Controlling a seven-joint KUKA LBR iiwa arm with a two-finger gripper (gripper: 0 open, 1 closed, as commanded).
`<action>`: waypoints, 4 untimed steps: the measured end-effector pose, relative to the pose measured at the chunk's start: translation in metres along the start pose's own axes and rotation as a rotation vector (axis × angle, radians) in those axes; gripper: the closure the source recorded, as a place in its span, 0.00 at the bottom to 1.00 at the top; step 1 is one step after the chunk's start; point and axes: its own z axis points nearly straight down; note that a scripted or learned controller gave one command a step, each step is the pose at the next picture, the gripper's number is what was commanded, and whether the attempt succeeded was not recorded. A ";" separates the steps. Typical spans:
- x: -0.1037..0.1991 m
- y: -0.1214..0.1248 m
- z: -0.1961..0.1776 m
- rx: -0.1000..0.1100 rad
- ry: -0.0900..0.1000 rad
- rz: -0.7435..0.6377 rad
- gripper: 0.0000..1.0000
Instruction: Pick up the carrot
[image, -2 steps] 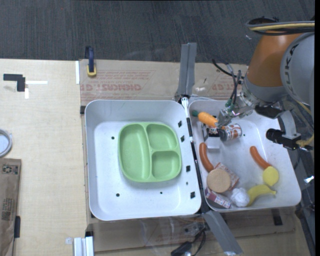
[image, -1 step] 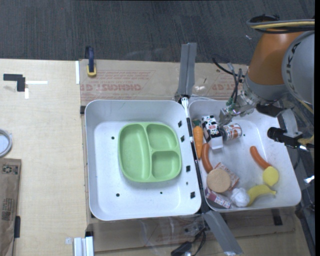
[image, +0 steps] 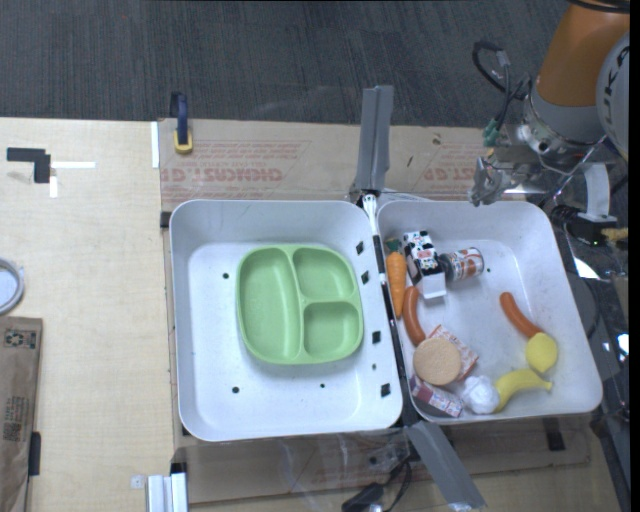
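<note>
Carrot (image: 396, 280) lying lengthwise hard against the left wall of the right bin (image: 566, 300), just beside the divider between the two bins, with a red sausage (image: 412, 317) touching its lower end and continuing the line down toward a round sliced bun (image: 437, 360). Little room on the carrot's left, wall and rim right there; on its right a small black-and-white toy cow (image: 421, 252) and a white block near, then a small can (image: 465, 264) on its side. Open white floor in the middle of the right bin, between the can and a second sausage (image: 518, 313) lying at a slant toward the right wall. Lemon (image: 541, 352) and banana (image: 522, 382) crowded into the lower right corner, a white crumpled lump and a wrapped packet along the bottom edge beside the bun. Left bin (image: 200, 330) carrying a green divided plate (image: 298, 302) in its middle, bare floor all around it up to the rims. Tool (image: 487, 186) hanging at the top rim of the right bin, above its upper edge and well apart from the carrot, nothing seen between its tips; cannot tell whether spread or pressed together. Arm entering from the upper right, orange band (image: 590, 45) at the corner. Desk (image: 80, 250) bare and pale to the left of the bins
</note>
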 end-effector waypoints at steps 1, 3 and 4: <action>-0.006 0.000 0.163 0.000 0.001 0.294 1.00; -0.012 -0.023 0.072 0.002 0.001 0.309 1.00; -0.046 -0.050 -0.054 0.004 0.000 0.567 1.00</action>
